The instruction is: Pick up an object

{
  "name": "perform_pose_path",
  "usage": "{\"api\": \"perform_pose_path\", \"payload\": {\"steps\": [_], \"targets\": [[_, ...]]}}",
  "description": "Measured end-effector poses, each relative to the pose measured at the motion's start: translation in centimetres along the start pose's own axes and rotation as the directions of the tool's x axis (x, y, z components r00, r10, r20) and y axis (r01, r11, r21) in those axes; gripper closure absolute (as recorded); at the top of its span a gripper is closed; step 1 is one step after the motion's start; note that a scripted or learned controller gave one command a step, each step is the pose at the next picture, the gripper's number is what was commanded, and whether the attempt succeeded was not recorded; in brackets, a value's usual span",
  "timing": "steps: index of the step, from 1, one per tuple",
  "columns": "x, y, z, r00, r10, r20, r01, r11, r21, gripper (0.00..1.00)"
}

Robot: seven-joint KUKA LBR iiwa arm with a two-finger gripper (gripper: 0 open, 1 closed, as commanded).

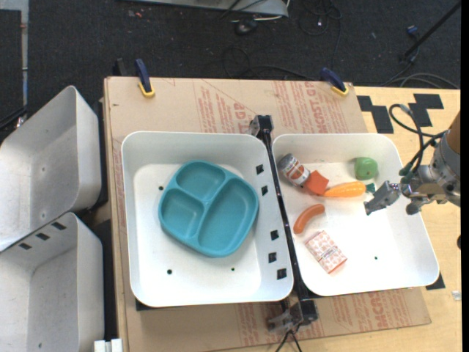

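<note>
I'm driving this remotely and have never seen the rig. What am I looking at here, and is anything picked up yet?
One camera looks down at a slant on a bench with two shallow white bins. The left bin holds a teal divided plate. The right bin holds a small can, an orange block, a carrot, a green toy, a sausage and a pink packet. The robot arm comes in from the right; its gripper sits over the right bin, just right of the carrot, with nothing seen between its fingers.
</note>
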State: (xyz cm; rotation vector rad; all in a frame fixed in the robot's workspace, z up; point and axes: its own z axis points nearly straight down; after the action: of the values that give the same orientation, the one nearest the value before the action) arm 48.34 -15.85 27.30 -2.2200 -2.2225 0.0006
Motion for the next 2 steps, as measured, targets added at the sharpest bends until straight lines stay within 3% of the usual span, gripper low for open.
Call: {"api": "perform_pose_path", "payload": {"steps": [2], "targets": [[-0.6,0.0,12.4,1.0,0.005,-0.002,-0.005,1.0,0.006,0.0]]}}
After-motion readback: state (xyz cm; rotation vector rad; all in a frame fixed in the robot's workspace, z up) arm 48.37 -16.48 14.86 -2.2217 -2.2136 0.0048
